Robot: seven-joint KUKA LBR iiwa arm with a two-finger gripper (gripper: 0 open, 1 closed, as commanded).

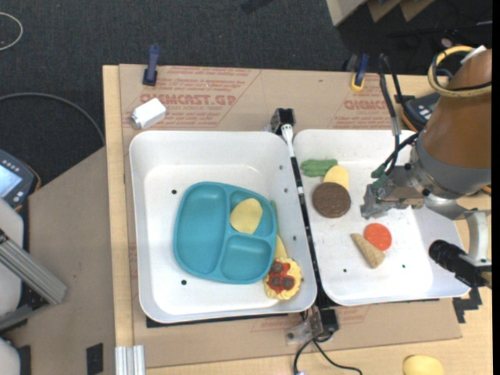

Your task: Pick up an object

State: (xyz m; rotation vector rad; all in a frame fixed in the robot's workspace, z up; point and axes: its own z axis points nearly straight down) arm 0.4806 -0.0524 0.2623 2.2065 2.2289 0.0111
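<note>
- The red disc (378, 236) lies on the floor of the right bin (437, 283), just below the gripper (380, 201) and slightly nearer the camera; it touches the tan wedge (368, 250) at its lower left. It looks the likeliest pick, as I judge it.
- The gripper hangs low over the right bin with nothing seen in its grasp; how far apart the jaws stand I cannot tell, for dark metal blurs together there.
- To the jaws' left sits the brown cookie (332, 200), with a yellow piece (337, 177) and a green one (317, 166) beyond it.
- Farther left, across the bin wall, the left bin (148, 233) holds a blue divided tray (205, 233).
- Risk: the disc lies flat, so closing jaws may skid over it, or catch the wedge and nudge both away.
</note>
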